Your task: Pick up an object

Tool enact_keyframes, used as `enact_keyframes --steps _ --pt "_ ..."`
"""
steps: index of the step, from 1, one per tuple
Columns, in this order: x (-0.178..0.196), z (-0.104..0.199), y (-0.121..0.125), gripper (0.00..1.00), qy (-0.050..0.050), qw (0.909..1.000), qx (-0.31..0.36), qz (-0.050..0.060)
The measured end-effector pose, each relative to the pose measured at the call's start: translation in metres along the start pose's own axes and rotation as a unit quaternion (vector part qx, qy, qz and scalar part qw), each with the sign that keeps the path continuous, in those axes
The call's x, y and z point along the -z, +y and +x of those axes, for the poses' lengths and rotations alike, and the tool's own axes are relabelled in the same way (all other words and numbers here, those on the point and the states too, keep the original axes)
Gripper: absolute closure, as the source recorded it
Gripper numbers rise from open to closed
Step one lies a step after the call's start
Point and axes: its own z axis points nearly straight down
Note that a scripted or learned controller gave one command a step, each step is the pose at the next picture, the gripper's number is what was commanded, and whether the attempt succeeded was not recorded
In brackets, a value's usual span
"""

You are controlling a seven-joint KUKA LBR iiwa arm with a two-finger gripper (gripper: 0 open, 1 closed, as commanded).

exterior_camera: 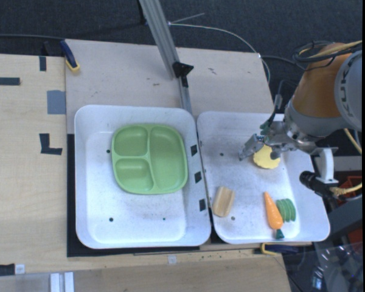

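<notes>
Pale wooden bench (24, 163) against dark carpet, carrying two shallow white bins side by side, with grey tape patches (56, 101) towards its left edge. Near the bench's far left corner, a blue-and-yellow clip (70, 56). Across the far edge, slanting down to the seam between the bins, a metal pole (161, 29).

Left bin (80, 163): holds a green divided plate (149, 159), lying flat, nearer the far rim than the near one (three compartments, all bare).

Right bin (231, 123): holds four things. Near the middle, towards the right rim, a yellow disc (267, 161), lying flat. Close to the left rim and towards the near edge, a tan bread-like block (222, 201), well apart from the disc. At the near right corner, an orange carrot (272, 210) pointing away from the near rim, with a green ribbed piece (286, 209) just beside it on the right, possibly touching.

Reaching in from the right, the grey arm (328, 96) with its orange band. Gripper (261, 152) low over the right bin, directly above the far edge of the yellow disc and partly covering it. Whether released or clenched: cannot tell from this slant (dark metal overlapping the disc). No clear sign of the disc being lifted off the bin floor.
</notes>
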Motion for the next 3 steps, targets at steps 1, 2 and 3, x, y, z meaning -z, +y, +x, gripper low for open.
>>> enact_keyframes --steps 1,2,3 --pt "0.0 0.0 0.0 0.0 0.0 1.0 0.0 0.0" --pt "-0.063 -0.004 0.001 0.0 0.0 1.0 -0.001 0.003" --pt "-0.101 -0.004 0.002 0.0 -0.001 1.0 -0.001 -0.001"
